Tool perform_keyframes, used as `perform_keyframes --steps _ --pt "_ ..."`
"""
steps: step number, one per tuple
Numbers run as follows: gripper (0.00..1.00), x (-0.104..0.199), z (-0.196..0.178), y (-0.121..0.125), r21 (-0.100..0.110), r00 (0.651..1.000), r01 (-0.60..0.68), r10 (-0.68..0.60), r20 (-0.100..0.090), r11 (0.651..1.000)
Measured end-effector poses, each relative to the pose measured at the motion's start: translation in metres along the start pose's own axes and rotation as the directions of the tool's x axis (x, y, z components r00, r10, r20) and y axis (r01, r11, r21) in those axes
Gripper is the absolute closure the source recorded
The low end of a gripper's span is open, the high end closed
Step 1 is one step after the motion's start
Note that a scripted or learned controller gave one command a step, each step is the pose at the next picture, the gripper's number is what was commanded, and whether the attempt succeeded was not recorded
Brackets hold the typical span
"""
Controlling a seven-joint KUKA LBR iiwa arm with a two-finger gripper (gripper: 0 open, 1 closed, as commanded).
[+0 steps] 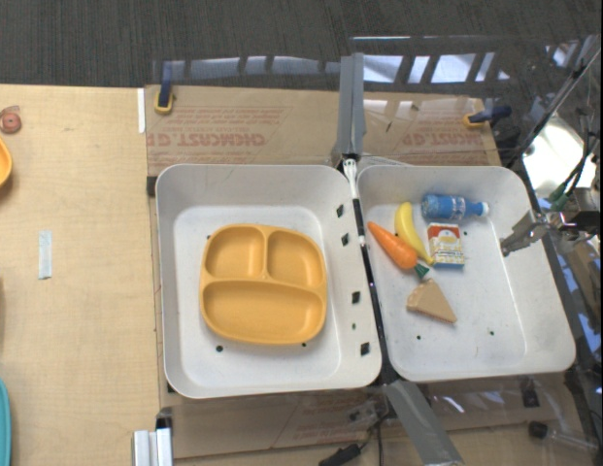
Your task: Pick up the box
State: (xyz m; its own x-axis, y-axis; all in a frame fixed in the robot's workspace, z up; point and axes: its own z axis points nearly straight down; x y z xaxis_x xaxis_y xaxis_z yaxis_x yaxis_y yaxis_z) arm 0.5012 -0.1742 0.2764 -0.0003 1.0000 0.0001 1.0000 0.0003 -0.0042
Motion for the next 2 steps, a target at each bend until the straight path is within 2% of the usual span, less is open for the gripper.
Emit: perform_keyframes --steps 1,2 --pt "0.0 0.072 0.074 0.051 -0.001 0.993 0.116 -0.116 0.0 0.993" --pt "0.0 0.057 0.172 0.08 -0.009 0.987 0.162 -0.162 0.004 0.987"
